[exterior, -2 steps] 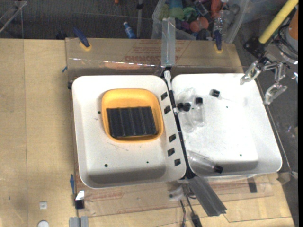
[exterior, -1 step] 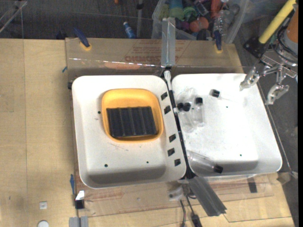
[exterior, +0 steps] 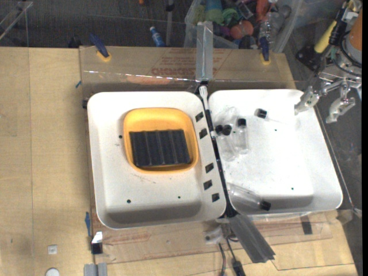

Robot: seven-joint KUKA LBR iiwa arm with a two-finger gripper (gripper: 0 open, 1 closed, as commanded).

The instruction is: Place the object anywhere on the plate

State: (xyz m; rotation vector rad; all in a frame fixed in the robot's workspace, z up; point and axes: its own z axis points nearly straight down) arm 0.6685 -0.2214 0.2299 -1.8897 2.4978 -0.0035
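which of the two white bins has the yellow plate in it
The left bin. It holds the yellow plate with a dark ridged block on it; the right bin holds only small clear and black-capped items.

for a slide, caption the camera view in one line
Hand at the right bin's far right edge; orange plate holding a black ridged block in the left bin.

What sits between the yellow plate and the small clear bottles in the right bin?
Camera view: the divider where the two bins meet, with black tabs, separates plate from bottles.
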